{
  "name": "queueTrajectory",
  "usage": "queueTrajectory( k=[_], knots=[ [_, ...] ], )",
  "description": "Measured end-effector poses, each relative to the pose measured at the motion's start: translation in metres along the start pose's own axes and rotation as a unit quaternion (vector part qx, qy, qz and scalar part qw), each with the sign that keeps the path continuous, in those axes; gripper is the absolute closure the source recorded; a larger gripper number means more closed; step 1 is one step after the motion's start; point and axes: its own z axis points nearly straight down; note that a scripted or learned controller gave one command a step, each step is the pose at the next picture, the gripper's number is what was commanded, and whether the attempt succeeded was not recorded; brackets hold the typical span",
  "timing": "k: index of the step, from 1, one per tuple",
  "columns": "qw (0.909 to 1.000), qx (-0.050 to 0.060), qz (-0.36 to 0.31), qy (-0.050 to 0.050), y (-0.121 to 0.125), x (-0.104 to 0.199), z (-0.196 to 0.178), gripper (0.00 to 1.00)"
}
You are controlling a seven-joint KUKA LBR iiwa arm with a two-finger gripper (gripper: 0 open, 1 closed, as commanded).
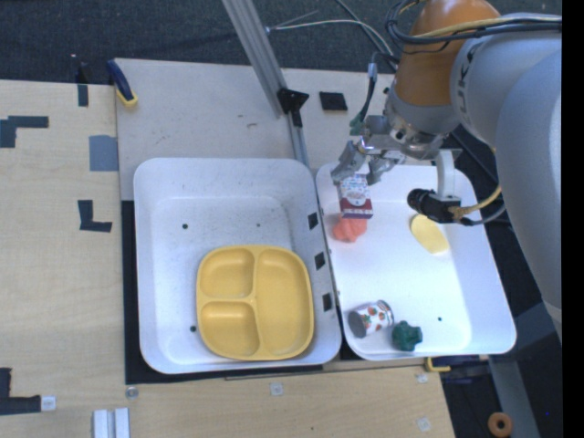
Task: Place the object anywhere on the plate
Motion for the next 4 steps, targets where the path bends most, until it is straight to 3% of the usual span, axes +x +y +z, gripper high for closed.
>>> queueTrajectory(
  k=[2, 3, 4],
  knots=[
    [1.0, 0.0, 0.0, 0.0, -0.02, 0.12, -0.017, 1.0],
    [1.0, 0.001, 0.0, -0.001, -0.025, 0.169, -0.006, 1.0],
    [1.0, -0.001, 0.002, -0.001, -0.03, 0.175, -0.019, 1.0]
  ],
)
